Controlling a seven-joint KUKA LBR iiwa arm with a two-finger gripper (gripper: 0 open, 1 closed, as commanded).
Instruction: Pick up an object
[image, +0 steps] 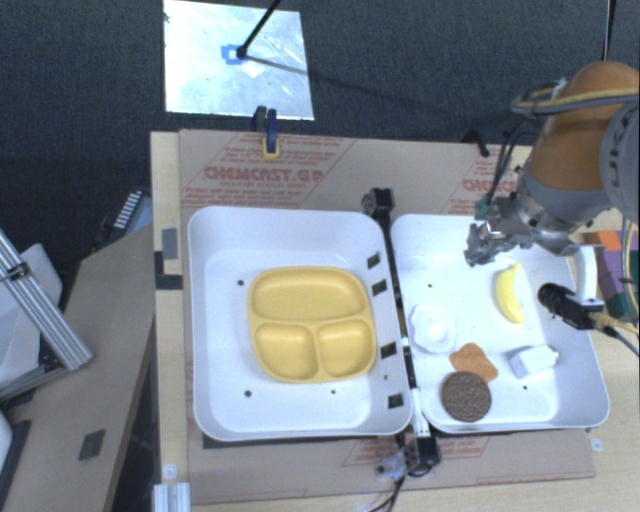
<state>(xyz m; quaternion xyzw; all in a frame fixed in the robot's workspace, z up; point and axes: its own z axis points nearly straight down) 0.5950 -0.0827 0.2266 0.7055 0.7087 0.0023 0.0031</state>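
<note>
The right bin (580, 400) holds a yellow banana (509, 293), a small white cup-like piece (432, 328), an orange cookie-shaped piece (473, 359), a brown round disc (466, 396) and a white block (533, 360). My gripper (484, 243) hangs over the upper part of the right bin, just up and left of the banana. Nothing shows between its fingers. In the left bin (215, 300) lies a yellow divided tray (309, 323).
A black divider (392, 300) with clips runs between the two bins. The bins rest on a cardboard sheet (300, 170). A blue and yellow clamp (268, 130) stands at the sheet's far edge. A metal frame (35, 310) sits at the left.
</note>
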